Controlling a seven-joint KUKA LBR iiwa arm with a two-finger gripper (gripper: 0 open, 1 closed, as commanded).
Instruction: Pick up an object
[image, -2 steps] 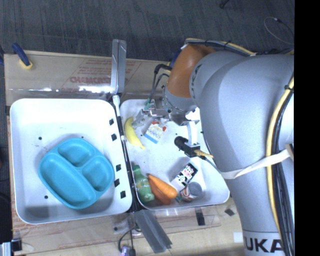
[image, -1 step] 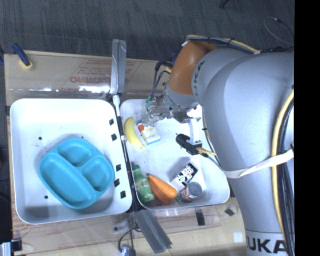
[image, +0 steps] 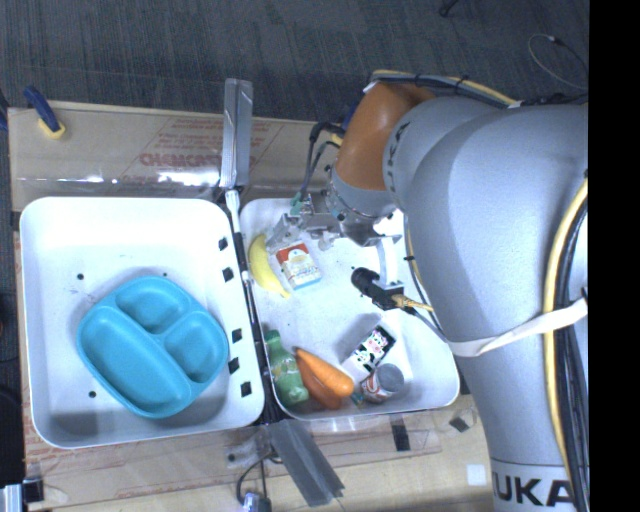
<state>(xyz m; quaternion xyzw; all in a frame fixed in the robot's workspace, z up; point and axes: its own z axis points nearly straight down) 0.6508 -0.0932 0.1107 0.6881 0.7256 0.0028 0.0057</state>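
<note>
Seeing the carrot (image: 325, 375) nearest me, in the front of the right bin (image: 432, 385), long axis running left-right with a slight tilt, taper toward the upper left. Green object (image: 284, 372) sits touching its left side, against the bin's left wall. Just right of the carrot: a small grey cup-like item (image: 388, 379) and a black-and-white patterned carton (image: 372, 348), carton angled up to the right.

Left bin (image: 40, 330) holds a blue divided plate (image: 152, 344), three compartments, lying flat, long axis diagonal.

Mid-bin on the right side, a black fitting (image: 376, 287) hangs off the arm (image: 480, 230).

Further back: a banana (image: 263, 265) along the right bin's left wall, long axis roughly front-to-back, curving. Touching its right side is a small red-and-white box (image: 298, 266), tilted a bit.

Gripper (image: 312, 222) is at the back of the right bin, directly above the box and the banana's far end. I can't tell how its jaws stand; the metal parts are too cluttered to read. I see nothing clearly held.
</note>
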